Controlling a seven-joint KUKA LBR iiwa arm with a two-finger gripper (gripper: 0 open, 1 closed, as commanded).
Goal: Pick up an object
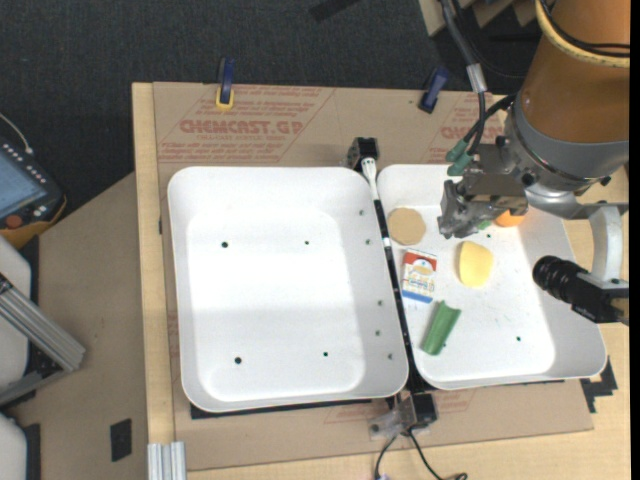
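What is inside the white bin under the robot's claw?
The right bin holds a tan round disc, a small red-and-white packet, a yellow lump and a green stick. The gripper partly covers something orange.

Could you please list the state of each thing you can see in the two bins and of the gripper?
Round tan disc: lying flat in the right white bin.
Small red and white carton: lying flat.
Yellow lemon-shaped object: resting free.
Green oblong block: lying at a slant.
Orange object: partly hidden.
Gripper: low over the bin, gripping nothing visible.
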